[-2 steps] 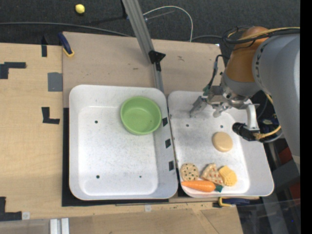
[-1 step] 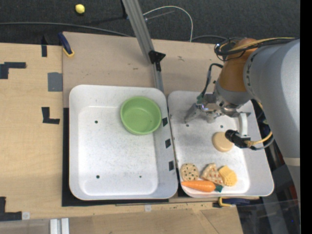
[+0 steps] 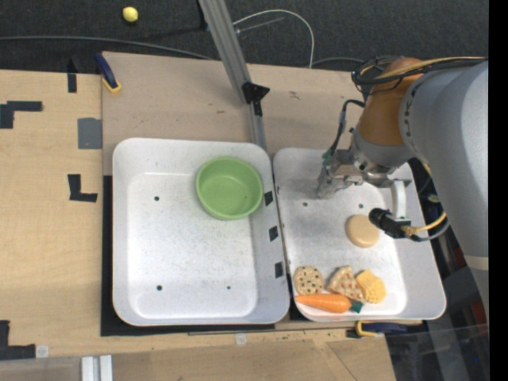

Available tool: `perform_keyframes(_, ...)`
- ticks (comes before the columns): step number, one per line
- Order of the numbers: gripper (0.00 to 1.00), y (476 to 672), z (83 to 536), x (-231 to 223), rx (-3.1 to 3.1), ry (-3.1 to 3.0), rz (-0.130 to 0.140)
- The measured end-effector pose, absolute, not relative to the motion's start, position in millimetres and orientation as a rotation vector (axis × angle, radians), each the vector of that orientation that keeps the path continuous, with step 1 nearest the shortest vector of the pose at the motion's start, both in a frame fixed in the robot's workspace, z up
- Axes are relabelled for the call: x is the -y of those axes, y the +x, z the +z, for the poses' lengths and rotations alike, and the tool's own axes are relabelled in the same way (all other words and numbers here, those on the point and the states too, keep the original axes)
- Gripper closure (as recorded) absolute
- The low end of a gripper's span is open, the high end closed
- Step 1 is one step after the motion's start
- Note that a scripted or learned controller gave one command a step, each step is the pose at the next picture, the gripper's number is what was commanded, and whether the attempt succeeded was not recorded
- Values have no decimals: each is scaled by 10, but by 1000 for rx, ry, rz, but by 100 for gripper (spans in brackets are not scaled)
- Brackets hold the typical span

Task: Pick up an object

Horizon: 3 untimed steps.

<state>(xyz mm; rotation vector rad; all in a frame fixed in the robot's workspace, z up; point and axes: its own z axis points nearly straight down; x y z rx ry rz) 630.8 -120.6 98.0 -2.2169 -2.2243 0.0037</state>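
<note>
My gripper (image 3: 327, 186) hangs over the upper left part of the right bin (image 3: 313, 228), above bare bin floor. A round tan disc (image 3: 363, 231) lies to its lower right, apart from it. Along that bin's front edge lie a chocolate-chip cookie (image 3: 307, 279), a pizza-like wedge (image 3: 345, 281), a yellow corn piece (image 3: 371, 286) and an orange carrot (image 3: 324, 302). A green bowl (image 3: 228, 186) sits upright in the left bin (image 3: 143, 236), near its upper right corner.
The grey arm with its orange band (image 3: 385, 117) fills the right side over the right bin's far corner. A slanted metal pole (image 3: 230, 46) ends at the bins' back edge. A small yellow ball (image 3: 129, 13) lies on the dark floor beyond the bench.
</note>
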Motion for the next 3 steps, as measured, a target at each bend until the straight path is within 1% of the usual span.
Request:
perform_keyframes(2,100,6187,1928,1119,2225,-2222,-4)
perform_keyframes(3,100,6281,2402,1088,2226,-2221,-4)
